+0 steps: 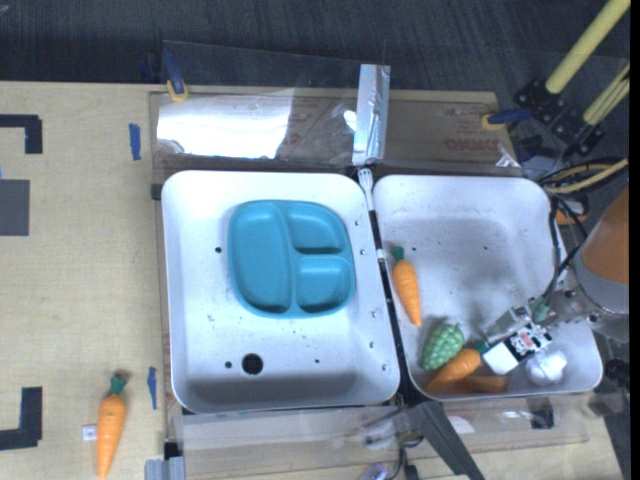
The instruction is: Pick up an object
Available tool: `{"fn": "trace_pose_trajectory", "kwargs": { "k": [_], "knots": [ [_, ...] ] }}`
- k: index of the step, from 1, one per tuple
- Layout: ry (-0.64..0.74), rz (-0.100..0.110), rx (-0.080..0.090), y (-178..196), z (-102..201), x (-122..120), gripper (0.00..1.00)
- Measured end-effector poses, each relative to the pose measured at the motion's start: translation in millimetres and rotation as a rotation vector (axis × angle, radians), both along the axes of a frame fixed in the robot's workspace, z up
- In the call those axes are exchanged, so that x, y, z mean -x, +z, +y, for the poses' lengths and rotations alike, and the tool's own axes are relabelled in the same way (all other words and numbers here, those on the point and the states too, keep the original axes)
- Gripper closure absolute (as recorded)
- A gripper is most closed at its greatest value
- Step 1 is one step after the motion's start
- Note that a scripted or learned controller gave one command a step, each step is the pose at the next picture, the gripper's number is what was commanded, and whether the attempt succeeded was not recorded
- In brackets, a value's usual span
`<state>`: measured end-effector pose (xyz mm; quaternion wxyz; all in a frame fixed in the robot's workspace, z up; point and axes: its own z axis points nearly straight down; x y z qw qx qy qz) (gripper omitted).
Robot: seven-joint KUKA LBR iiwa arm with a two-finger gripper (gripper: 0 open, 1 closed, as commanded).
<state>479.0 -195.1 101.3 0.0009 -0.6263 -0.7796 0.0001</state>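
— Bench stock, right bin [470,208]?
— Carrot [406,288] by left wall; green toy [442,344], second carrot [459,366] near front.
— Gripper [512,340]?
— Just right of second carrot; finger spread indiscernible.

Even, fairly bright light falls from above on the table [70,268], and shadows under the bins are soft and short. Strong glare whitens the clear sheet [225,128] along the table's far edge, and the white bins [190,268] are close to washed out. The picture is a little soft and grainy, and the pincer [522,340] by the right edge is smeared.
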Motion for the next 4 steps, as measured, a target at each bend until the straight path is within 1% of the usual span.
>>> {"fn": "trace_pose_trajectory", "kwargs": {
  "k": [1,2,3,4],
  "knots": [
    [-0.265,-0.022,0.010,-9,27,-6,0.00],
    [-0.338,-0.026,0.007,-8,92,-7,0.00],
    [-0.342,-0.033,0.011,2,89,-8,1.00],
    [-0.343,-0.031,0.012,2,89,-7,0.00]
  ]
}}
